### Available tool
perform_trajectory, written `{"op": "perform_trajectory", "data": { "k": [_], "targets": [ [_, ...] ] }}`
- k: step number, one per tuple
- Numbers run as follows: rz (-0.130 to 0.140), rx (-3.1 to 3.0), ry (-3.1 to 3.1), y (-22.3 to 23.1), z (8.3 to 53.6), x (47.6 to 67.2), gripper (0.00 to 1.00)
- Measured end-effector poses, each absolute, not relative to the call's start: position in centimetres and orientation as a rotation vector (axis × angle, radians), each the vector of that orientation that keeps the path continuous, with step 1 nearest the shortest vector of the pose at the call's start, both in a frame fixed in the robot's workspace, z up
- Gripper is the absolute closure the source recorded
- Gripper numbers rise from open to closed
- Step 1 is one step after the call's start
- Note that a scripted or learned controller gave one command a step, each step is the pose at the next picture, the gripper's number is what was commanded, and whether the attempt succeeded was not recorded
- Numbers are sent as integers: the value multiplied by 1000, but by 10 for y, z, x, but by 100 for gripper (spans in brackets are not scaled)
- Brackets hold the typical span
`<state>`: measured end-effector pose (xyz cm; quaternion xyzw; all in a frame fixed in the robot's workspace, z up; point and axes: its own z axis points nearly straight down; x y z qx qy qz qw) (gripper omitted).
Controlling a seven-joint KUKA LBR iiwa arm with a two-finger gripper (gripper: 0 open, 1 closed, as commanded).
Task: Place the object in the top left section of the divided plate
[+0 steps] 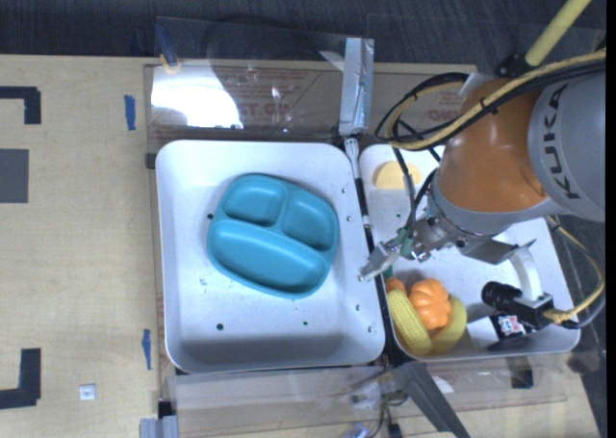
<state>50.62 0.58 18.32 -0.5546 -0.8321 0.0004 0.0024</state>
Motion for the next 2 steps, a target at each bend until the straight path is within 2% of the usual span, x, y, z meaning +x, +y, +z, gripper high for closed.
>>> {"op": "perform_trajectory", "data": {
  "k": [1,2],
  "targets": [
    [-1,-1473,-2774,104,197,520,0],
    [4,-1180,-2905,116,167,481,0]
  ]
}}
